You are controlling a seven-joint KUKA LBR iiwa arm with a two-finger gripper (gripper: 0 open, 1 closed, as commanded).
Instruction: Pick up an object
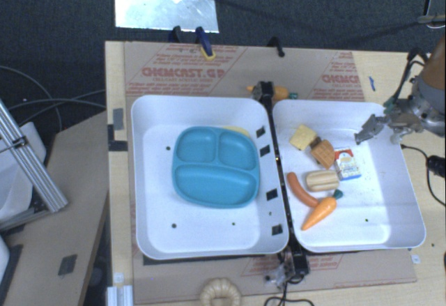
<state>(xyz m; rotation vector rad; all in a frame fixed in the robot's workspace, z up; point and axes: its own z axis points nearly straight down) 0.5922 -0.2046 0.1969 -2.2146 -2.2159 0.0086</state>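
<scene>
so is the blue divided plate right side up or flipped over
Right side up: the blue divided plate lies flat in the left bin, with its three compartments facing up.

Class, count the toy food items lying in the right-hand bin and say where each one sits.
6, clustered at the bin's left-centre: yellow cheese wedge, brown waffle piece, small carton, bread roll, sausage, carrot. More could be hidden beneath them.

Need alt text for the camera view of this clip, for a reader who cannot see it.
The arm's gripper hovers over the right white bin, beside a cluster of toy foods: a carrot, sausage, bread roll, cheese wedge and small carton. The left white bin holds a blue divided plate.
</scene>
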